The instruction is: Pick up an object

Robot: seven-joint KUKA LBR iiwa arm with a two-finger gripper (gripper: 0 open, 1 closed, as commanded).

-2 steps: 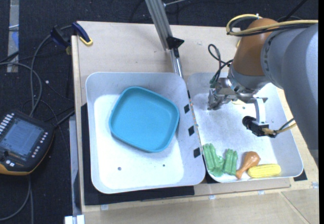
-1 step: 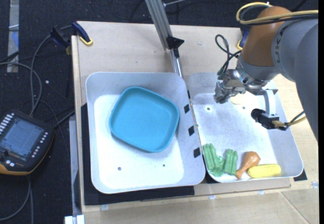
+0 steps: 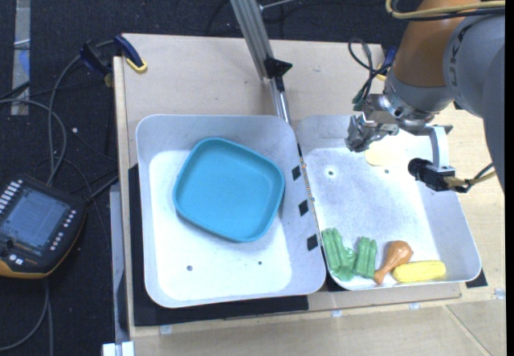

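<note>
We are looking down on a pale wooden bench (image 3: 201, 73) standing on dark carpet, bearing two white bins. The right bin (image 3: 401, 210) is serving as our landmark. Along its near wall are lying green toy vegetables (image 3: 347, 254), a toy drumstick (image 3: 391, 256) and a yellow toy corn (image 3: 418, 271). The gripper (image 3: 360, 137) is hovering over its far corner, beside a pale yellow object (image 3: 384, 155); whether its fingers are parted we cannot tell. To its left, a blue plate (image 3: 229, 190) is sitting in the left bin (image 3: 161, 210). We are judging the approach step underway; next comes descending onto something. No readable writing is showing.
</note>
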